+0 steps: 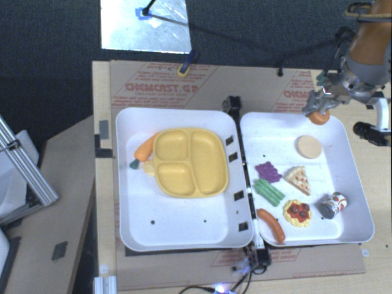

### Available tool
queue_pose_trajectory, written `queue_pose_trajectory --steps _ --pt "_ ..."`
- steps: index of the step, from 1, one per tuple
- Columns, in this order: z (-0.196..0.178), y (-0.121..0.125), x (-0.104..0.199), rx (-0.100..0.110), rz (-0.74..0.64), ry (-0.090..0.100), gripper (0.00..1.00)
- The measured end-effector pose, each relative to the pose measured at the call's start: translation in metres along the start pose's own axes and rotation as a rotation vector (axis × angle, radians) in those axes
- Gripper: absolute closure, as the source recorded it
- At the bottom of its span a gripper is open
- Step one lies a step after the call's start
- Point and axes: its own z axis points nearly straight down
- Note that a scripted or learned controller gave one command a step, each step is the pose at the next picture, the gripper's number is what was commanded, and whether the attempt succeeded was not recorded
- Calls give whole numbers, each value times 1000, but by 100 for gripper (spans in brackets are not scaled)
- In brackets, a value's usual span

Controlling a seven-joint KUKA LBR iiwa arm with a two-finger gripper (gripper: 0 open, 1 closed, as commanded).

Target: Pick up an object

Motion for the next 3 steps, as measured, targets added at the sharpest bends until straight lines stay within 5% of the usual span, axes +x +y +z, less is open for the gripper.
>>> queue_pose_trajectory --steps 3 --pt "-12 -100 129 11 -2 4 100"
